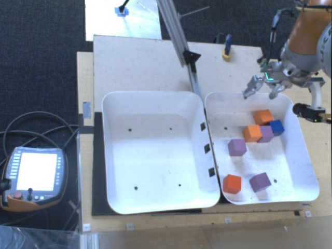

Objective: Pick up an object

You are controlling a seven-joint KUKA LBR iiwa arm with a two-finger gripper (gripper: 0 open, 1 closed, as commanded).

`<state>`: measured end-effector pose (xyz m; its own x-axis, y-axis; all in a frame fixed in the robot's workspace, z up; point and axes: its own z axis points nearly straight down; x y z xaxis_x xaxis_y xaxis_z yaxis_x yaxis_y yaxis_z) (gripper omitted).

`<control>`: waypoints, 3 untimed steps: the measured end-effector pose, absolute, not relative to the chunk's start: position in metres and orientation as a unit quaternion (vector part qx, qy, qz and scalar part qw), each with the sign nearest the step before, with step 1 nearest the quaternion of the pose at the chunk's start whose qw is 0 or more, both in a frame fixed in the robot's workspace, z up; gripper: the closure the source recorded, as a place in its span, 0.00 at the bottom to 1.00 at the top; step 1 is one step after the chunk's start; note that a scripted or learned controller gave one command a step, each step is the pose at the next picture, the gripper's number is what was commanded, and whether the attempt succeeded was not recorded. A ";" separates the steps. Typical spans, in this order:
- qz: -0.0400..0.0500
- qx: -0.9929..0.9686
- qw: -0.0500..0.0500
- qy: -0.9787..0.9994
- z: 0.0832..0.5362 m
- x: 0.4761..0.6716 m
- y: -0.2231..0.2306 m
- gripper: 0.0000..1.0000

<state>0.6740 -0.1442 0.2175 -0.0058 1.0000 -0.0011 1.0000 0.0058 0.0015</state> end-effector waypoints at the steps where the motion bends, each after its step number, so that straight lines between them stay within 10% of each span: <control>1: -0.001 0.705 0.000 0.709 0.164 0.684 -0.147 0.00; 3: 0.001 0.706 0.001 0.708 0.111 0.677 -0.143 0.00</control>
<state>0.6768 -0.1433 0.1106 -0.0039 1.0000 -0.0008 1.0000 0.0039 0.0033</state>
